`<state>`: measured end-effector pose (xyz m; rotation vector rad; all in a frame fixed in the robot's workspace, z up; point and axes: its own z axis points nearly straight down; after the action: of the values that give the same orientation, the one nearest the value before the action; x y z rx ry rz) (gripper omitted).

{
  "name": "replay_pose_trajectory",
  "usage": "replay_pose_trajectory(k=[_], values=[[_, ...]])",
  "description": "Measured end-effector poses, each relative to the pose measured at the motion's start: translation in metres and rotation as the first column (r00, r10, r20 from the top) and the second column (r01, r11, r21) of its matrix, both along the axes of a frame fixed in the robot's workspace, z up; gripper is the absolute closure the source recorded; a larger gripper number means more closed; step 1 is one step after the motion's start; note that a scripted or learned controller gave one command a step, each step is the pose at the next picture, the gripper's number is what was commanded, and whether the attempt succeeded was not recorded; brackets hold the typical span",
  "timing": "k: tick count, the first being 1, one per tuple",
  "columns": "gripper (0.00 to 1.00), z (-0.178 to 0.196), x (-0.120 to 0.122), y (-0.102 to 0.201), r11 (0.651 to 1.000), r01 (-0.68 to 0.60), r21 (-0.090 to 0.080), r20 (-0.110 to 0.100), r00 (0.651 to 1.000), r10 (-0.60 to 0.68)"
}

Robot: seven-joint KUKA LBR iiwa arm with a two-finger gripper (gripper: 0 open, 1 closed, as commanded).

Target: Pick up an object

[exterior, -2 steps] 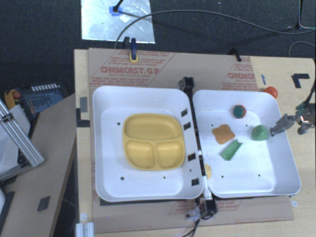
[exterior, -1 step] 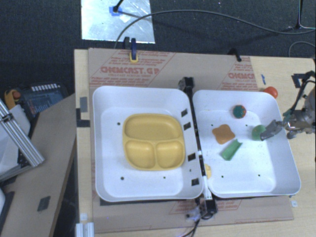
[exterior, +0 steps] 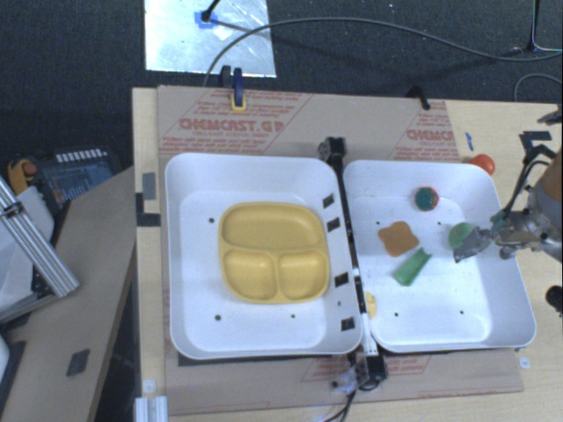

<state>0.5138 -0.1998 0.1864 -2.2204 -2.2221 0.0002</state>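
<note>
Camera view has the arm [exterior: 537, 227] reaching in low from the right over the right bin [exterior: 440, 323], its hand [exterior: 466, 243] beside a green round object [exterior: 459, 233]; whether it is spread or pinching, I cannot tell.

Two shallow white bins sit side by side: a left bin [exterior: 189, 236] and a right bin [exterior: 440, 319]. The left bin holds one thing, a yellow divided tray [exterior: 273, 251] with three compartments. The right bin holds four loose objects: one round green-and-red ball [exterior: 427, 199] at the far side, one flat orange piece [exterior: 398, 237], one green stick-shaped piece [exterior: 411, 267] nearer, and one green rounded lump [exterior: 460, 233] toward the right.
</note>
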Motion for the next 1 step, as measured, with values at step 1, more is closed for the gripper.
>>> replay_pose_trajectory(k=[1], values=[[0.0, -0.0418, 0.0018, -0.0028, 1.0, 0.0, 0.0, 0.0, 1.0, 0.0]])
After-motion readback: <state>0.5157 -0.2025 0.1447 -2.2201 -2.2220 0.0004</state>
